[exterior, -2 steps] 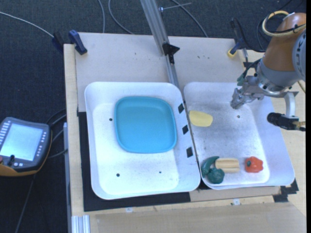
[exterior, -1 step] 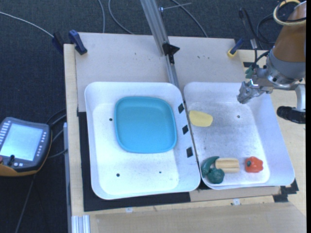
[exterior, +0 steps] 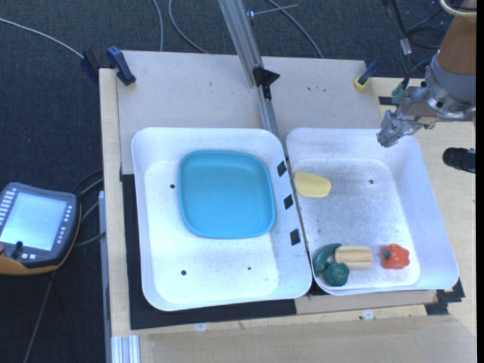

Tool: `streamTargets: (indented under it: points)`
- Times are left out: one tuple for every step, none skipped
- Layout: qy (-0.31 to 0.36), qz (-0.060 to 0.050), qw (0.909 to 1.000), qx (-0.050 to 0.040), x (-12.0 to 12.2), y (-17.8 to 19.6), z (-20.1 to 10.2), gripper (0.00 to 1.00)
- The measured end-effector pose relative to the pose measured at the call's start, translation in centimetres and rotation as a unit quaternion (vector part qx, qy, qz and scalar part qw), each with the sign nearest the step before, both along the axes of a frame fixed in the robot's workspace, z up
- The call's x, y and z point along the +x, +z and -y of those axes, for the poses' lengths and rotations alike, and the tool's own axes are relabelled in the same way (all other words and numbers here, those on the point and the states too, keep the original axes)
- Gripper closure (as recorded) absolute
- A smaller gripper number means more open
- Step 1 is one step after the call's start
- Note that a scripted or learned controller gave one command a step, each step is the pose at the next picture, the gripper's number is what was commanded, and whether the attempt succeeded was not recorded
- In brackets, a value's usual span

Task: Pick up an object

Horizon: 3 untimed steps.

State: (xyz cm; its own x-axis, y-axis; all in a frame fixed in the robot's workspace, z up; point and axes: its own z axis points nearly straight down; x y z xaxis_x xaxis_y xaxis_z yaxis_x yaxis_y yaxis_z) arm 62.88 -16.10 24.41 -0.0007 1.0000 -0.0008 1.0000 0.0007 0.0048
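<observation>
Camera view shows the gripper (exterior: pixel 391 132) above the right bin's (exterior: pixel 431 203) far corner, its grasp state unclear; yellow piece (exterior: pixel 312 184) lies inside that bin.

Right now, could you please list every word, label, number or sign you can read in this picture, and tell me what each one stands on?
None can be read.
Teach pendant: its screen is a pale glare and its buttons are too small to read.
Black tabs between the two bins: plain, no lettering to be seen.
Blue plate, left bin and right bin: no markings to be seen.
</observation>
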Motion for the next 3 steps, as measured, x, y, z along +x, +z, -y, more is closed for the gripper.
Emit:
streamTargets:
  points:
    - [0.002,-0.002,1.0,0.001,0.0,-0.9,-5.3,1.0]
    - [0.002,-0.002,1.0,0.001,0.1,-1.0,-9.9,1.0]
    - [0.002,-0.002,1.0,0.0009,-1.2,-1.9,-15.0,1.0]
